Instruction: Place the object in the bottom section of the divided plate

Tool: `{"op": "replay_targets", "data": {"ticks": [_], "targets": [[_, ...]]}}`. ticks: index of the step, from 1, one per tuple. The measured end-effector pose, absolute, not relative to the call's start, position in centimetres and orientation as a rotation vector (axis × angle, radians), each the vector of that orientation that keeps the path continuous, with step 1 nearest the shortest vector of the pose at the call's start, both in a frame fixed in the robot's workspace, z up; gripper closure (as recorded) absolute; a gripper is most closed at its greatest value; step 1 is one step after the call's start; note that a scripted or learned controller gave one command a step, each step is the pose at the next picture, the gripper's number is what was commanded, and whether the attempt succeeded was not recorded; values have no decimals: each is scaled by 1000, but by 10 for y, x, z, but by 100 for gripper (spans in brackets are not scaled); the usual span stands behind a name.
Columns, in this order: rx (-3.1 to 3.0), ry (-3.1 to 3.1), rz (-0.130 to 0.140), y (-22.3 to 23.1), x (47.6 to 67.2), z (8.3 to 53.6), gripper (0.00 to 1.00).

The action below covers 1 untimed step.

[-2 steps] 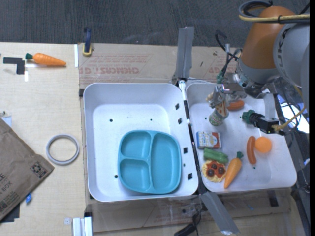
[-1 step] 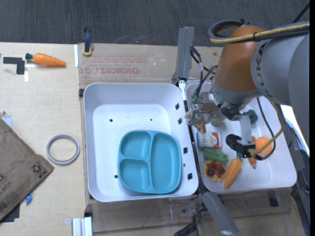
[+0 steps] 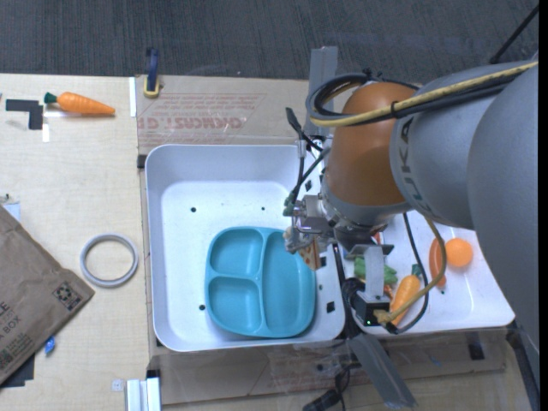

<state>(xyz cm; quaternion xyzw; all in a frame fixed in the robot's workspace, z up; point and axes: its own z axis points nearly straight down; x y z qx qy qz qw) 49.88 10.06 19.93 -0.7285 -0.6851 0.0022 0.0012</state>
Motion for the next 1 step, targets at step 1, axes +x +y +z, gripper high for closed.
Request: {"op": "replay_targets", "data": {"ticks": [1], "targets": [[-2288,-2150,6,100,499,199,0]]}}
